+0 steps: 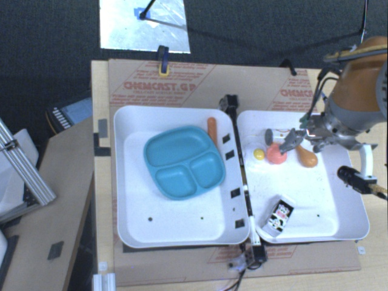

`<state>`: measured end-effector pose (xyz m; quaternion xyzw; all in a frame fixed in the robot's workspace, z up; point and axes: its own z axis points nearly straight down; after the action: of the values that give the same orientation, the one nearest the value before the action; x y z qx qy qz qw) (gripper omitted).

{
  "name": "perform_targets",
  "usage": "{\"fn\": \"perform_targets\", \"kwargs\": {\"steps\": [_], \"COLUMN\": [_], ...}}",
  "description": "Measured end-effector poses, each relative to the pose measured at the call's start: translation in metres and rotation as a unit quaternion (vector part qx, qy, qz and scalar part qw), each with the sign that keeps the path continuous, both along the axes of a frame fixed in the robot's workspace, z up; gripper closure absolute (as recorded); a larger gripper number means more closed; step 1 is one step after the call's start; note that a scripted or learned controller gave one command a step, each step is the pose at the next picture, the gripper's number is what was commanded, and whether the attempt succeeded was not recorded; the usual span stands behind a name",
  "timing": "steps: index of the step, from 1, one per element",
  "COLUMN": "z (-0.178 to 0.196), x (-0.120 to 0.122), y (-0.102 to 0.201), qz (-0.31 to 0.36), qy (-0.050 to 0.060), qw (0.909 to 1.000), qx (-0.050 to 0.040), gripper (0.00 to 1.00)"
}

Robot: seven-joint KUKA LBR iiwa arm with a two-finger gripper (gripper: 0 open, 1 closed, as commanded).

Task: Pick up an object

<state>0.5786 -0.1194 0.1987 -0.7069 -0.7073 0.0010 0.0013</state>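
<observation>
1. Lowest in the camera view, at the front edge of the right bin (354, 226), lies a small carton (280, 216), boxy, printed black and white, tilted against the bin's low wall.
2. The gripper (290, 143) reaches in from the right over the right bin's far half; its dark metal fingers are hard to make out, and I cannot tell whether they stand apart or together. Nothing is seen between them.
3. Just beside its tip sits a round pink-red object (277, 154), smooth and matte, touching or nearly touching the gripper.
4. A small yellow ball (259, 155) lies just left of the pink one; a second yellow bit (268, 137) lies behind it.
5. An orange-brown pear-shaped object (307, 156), glossy, lies under the wrist, right of the pink one.
6. The arm (361, 86) above is bulky, orange-banded.
7. The left bin (130, 223), shallow white plastic, holds a teal divided plate (183, 161) with three compartments and a slim orange stick (212, 129) by its far edge.
</observation>
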Motion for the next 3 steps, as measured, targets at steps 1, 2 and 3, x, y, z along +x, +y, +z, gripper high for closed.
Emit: {"fn": "perform_targets", "kwargs": {"steps": [1, 2, 3], "z": [-0.059, -0.111, -0.098], "x": [-0.006, -0.006, -0.005], "y": [-0.005, -0.005, -0.005], "qz": [0.000, 0.000, 0.000], "qy": [0.000, 0.000, -0.003], "qw": [1.0000, 1.0000, 1.0000], "qx": [0.0003, 0.0003, -0.0008], "gripper": [0.00, 0.00, 1.00]}}
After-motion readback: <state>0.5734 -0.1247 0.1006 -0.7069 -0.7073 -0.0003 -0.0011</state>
